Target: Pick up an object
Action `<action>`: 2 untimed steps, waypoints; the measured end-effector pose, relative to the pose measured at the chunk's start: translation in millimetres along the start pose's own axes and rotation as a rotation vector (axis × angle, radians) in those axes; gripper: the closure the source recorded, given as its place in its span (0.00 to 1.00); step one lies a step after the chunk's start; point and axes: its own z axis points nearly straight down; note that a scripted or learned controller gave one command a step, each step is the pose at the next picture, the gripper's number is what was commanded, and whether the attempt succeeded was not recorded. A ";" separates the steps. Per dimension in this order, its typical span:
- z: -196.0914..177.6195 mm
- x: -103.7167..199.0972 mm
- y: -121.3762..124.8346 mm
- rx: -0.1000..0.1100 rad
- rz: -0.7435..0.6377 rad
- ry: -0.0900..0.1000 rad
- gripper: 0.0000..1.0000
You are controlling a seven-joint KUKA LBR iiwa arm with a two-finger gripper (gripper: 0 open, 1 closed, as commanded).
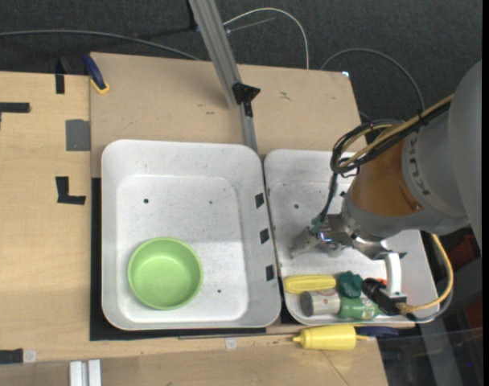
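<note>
**Gripper low over the right bin's bare floor**

Gripper [309, 238] hangs low in the right bin [297, 171], its thin fingers pointing toward the divider between the two bins; whether it is released or clenched cannot be told from this slanted view, and no object is seen between its tips.

Going from the left: the left bin [116, 215] carries a round green bowl [165, 273] in its near left corner, sitting upright. Just right of the divider lies the right bin, where the objects are gathered along the near edge, below the gripper and apart from it: a yellow, corn-like piece [310, 283] lying on its side, a small grey cylinder [307, 302] just beneath it, and a dark green item [351, 285] beside them, with a green-and-red bottle-like thing [357, 308] lying nearby. On the bench in front of that bin, outside its rim, rests a yellow bottle-shaped object [329, 338]. Further right, the grey arm [454, 159] with its orange band [381, 185] covers much of the right bin's far side.
</note>
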 end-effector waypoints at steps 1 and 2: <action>5.0 0.0 0.0 -0.007 0.001 -0.002 0.00; -4.7 0.6 -0.5 -0.006 0.000 0.000 1.00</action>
